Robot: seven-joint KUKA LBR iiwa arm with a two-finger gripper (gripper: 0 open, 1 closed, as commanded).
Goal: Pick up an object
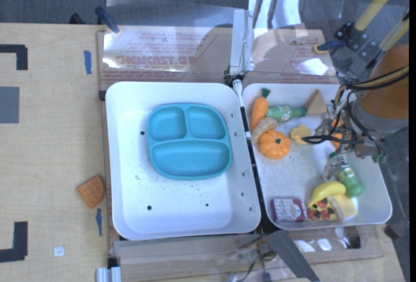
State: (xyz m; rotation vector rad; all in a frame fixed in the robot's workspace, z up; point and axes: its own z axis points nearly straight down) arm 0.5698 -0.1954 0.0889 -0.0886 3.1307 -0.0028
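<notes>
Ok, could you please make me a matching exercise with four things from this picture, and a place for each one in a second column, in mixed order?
Things:
1. blue divided plate
2. toy pumpkin
3. waffle-shaped toy
4. banana

Places:
A. on the wooden bench, outside the bins
B. right bin, near corner, close to the gripper
C. middle of the left bin
D. right bin, near the divider, just below the toy carrot

Pairs: 1-C, 2-D, 3-A, 4-B

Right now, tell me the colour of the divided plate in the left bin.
Light blue plate, seen in the camera view.
</notes>
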